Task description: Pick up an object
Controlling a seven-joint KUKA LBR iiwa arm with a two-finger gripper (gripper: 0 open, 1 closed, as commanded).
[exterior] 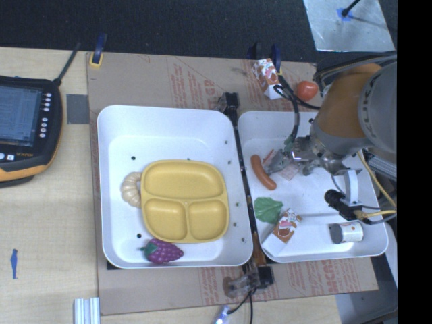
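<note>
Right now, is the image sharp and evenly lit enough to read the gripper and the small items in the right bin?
Camera view: lighting even, shadows soft, white right bin slightly washed out; grey two-finger gripper soft and cluttered, fingers unreadable; red sausage and green leaf readable; small carton's print too blurred.

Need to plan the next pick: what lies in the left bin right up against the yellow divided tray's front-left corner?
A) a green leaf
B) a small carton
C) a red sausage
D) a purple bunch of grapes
D: the purple bunch of grapes lies in the left bin at the front-left corner of the yellow divided tray; the sausage, green leaf and carton lie in the right bin.
</note>
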